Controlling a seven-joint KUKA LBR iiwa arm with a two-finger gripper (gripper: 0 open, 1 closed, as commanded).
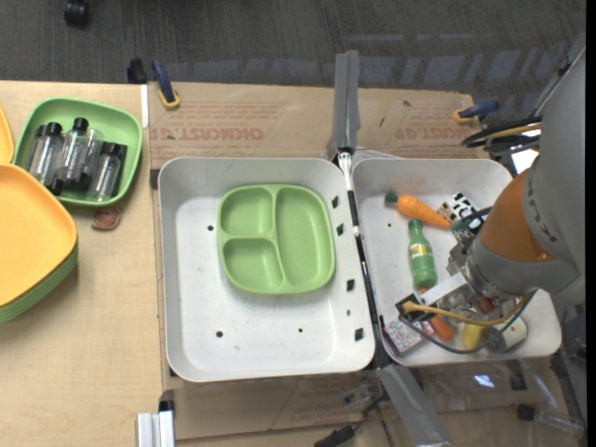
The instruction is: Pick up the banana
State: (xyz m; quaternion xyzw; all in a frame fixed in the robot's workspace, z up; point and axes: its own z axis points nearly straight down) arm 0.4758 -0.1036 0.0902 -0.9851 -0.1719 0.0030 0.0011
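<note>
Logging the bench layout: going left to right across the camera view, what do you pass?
Stacked orange plastic plates → green three-compartment plate in the left white bin → green plastic bottle in the right bin → grey arm with orange band.

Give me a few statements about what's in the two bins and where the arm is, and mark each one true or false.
1. The green divided plate lies in the left bin. True.
2. The carrot lies on that plate. False: it lies in the right bin, towards the far wall.
3. The green bottle lies in the right bin, just nearer than the carrot. True.
4. The gripper is over the left bin. False: it is down in the right bin, at its near side.
5. The banana lies beside the plate. False: a yellow thing, likely the banana, lies by the gripper in the right bin.
</note>
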